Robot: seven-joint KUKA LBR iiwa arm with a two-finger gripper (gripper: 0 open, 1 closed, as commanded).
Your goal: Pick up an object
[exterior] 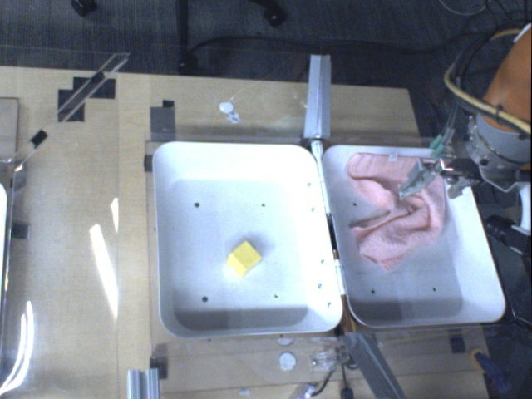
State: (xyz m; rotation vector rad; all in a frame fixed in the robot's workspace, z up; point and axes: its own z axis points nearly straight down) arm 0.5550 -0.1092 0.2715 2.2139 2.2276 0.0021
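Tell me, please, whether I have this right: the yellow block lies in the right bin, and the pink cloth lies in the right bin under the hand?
Not quite. The camera view shows the yellow block in the left bin; the pink cloth does lie in the right bin under the hand.

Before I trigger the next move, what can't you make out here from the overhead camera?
- Pincer: small and blurred over the pink cloth; open or shut is unreadable, as is any contact with the cloth.
- Arm: cut off by the right edge.
- Right bin floor beneath the cloth: hidden by its folds.
- Yellow block in left bin: material unclear.
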